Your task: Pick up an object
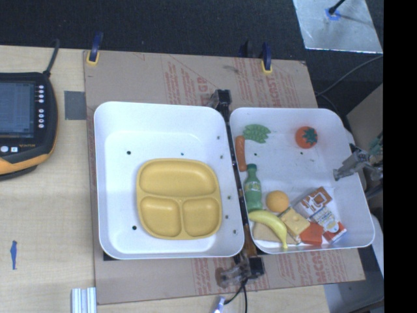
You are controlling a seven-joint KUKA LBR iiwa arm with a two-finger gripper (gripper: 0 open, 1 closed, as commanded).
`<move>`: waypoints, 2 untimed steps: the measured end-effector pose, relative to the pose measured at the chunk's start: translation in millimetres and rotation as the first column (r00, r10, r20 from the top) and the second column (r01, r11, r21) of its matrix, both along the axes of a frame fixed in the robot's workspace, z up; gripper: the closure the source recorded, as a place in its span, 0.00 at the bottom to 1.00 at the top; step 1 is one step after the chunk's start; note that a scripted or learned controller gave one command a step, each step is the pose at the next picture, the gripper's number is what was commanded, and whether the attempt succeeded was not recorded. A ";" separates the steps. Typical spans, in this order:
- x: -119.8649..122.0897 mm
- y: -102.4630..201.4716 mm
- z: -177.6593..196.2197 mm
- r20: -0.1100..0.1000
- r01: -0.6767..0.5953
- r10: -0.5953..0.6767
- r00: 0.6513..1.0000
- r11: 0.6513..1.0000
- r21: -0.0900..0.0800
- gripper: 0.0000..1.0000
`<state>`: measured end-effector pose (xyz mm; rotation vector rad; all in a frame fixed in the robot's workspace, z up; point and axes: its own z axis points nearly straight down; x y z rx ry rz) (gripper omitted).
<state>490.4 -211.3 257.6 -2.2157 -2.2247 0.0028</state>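
Camera view: the gripper [357, 163] is seen at three o'clock over the right bin [339, 126], its state impossible to tell. A tomato [305, 136] lies at its ten o'clock, well apart.

Both bins [104, 175] are white. The left one holds a yellow tray [178, 197]. In the right: a red tomato [305, 136], green leaf [257, 133], green bottle [252, 186], orange fruit [277, 201], yellow banana [270, 225], and what may be an orange-and-white carton [317, 204].
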 end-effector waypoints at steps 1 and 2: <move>58.5 91.3 -27.2 0.000 -0.004 0.004 1.000 1.000 -0.001 0.00; 28.9 92.9 -85.5 -0.001 -0.001 0.001 1.000 1.000 -0.001 0.00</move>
